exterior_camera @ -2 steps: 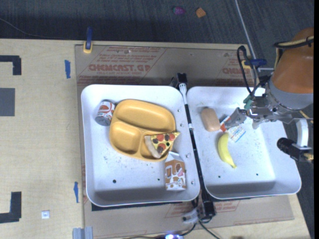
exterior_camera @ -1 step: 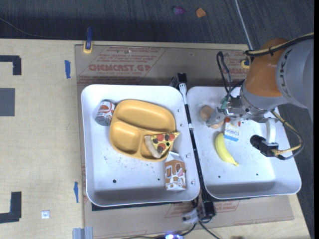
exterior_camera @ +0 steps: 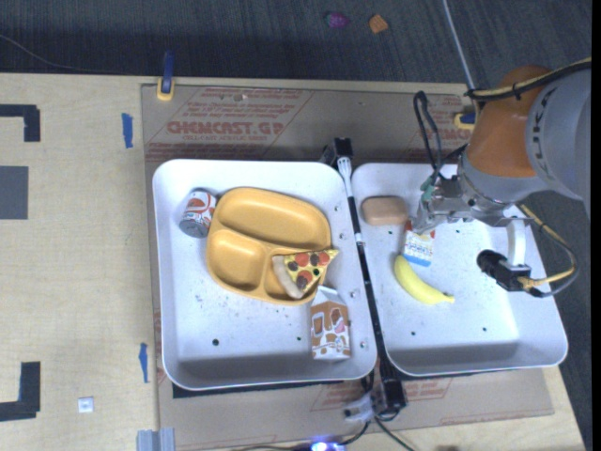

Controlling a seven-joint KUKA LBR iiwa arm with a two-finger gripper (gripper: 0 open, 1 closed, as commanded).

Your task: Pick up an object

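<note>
2 white bins side by side: left bin [exterior_camera: 178, 346], right bin [exterior_camera: 535, 332]. Gripper [exterior_camera: 424, 222] hangs over right bin's upper left area, just above a small white-and-red carton [exterior_camera: 418, 250]; can't tell how the gripper is set or if it grips anything. Banana [exterior_camera: 421, 283] lies just below carton, tan bread roll [exterior_camera: 382, 210] near the divider. Left bin: yellow divided tray [exterior_camera: 258, 238] with pizza slice [exterior_camera: 302, 271], crushed can [exterior_camera: 196, 212], brown carton [exterior_camera: 330, 331].
</note>
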